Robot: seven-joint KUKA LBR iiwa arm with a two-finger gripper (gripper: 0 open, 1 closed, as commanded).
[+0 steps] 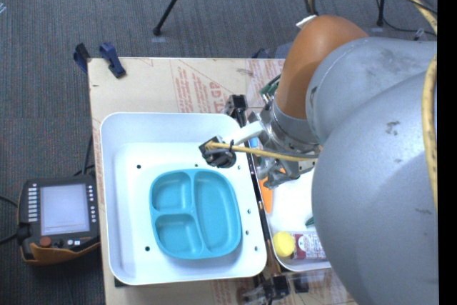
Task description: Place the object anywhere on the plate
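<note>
Three items in right bin point(291, 207); orange one point(265, 193), probably the object, lies at gripper's point(277, 169) six o'clock. Grip state: I cannot tell. Risk: a glancing pick knocks it away from plate point(194, 214), eight o'clock.

Blue plate point(194, 214) in white bin point(127, 166)

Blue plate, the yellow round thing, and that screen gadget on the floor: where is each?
Blue plate point(216, 214), camera view, floor of its largest compartment.
Yellow round thing point(283, 244), camera view, its middle.
Screen gadget point(64, 209), camera view, middle of its screen.
</note>
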